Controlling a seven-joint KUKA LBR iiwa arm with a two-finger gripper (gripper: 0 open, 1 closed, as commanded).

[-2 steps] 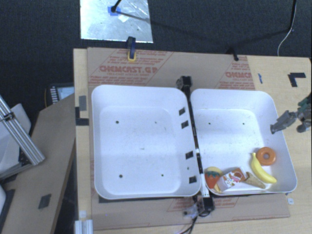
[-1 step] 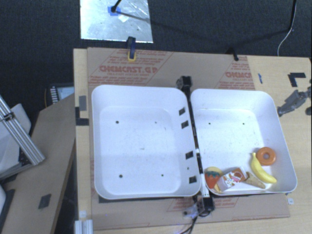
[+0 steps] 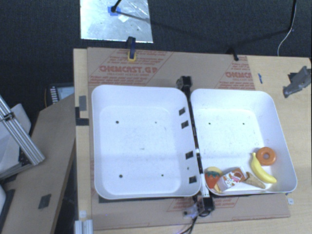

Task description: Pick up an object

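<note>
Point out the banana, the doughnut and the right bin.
banana (image 3: 262, 170), camera view, middle of its curve
doughnut (image 3: 266, 155), camera view, its orange ring
right bin (image 3: 229, 130), camera view, bare floor

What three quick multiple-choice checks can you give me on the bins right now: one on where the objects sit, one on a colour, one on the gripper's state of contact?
1. Where do the objects lie?
A. Near corner of the right bin
B. Middle of the left bin
C. On the cardboard outside the bins

2. What colour is the ring-shaped doughnut?
A. Blue
B. Orange
C. Green

3. How does the gripper stand to the objects?
A. It grips the banana
B. It presses on the doughnut
C. It is at the view's right edge, apart from all of them

Answers:
1 A: the doughnut, banana and neighbouring items cluster along the right bin's near wall.
2 B: the ring shows orange beside the yellow banana.
3 C: the grey gripper sits over the cardboard beyond the right bin, with nothing between its fingers.
</note>
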